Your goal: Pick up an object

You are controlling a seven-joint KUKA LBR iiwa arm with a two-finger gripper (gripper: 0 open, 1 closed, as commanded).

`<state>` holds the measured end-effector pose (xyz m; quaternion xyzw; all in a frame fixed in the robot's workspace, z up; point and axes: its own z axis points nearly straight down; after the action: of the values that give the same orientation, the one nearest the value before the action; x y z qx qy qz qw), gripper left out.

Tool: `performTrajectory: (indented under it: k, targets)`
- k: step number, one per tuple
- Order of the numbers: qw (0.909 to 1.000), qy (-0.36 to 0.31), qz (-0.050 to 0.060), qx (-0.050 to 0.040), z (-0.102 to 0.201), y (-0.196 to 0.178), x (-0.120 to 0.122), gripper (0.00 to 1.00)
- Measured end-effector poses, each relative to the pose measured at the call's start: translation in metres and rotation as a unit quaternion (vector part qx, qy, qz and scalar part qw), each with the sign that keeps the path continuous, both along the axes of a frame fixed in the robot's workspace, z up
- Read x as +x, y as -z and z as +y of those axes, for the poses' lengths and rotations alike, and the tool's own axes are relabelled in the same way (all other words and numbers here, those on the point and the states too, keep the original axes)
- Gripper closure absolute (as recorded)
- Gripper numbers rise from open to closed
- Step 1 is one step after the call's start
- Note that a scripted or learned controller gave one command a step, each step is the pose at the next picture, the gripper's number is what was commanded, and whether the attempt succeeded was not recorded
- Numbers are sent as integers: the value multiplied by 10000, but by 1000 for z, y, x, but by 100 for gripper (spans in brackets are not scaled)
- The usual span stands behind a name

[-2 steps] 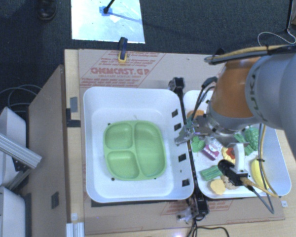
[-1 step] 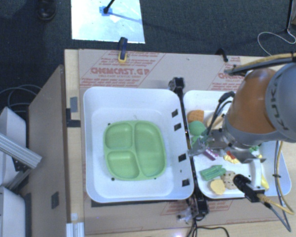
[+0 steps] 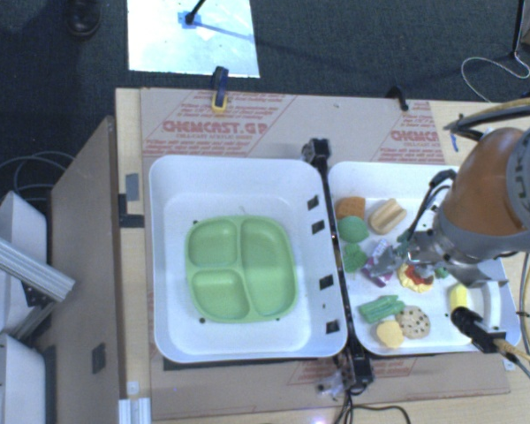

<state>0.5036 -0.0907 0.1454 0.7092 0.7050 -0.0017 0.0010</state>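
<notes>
Dark carpet surrounded the bench. Toy foods lay clustered in the right bin; the end effector sat low among them, its grip impossible to tell.

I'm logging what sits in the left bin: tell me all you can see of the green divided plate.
The pale green divided plate, plastic by its look, has rounded corners and four compartments split by raised ridges. It lies flat and slightly turned, near the middle of the left shallow white bin, resting on the bin's floor, with nothing in it and nothing else touching it.
</notes>
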Motion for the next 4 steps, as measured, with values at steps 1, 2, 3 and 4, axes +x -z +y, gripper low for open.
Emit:
performTrajectory:
  k: [1,2,3,4]
  targets:
    - [10000,-8,-11,9,-43,63,-18,0]
    - [10000,-33,-28,10,-40,50,-16,100]
    - [10000,-64,-6,32,3,55,-17,100]
    - [10000,-41,-10,22,0,55,-17,0]
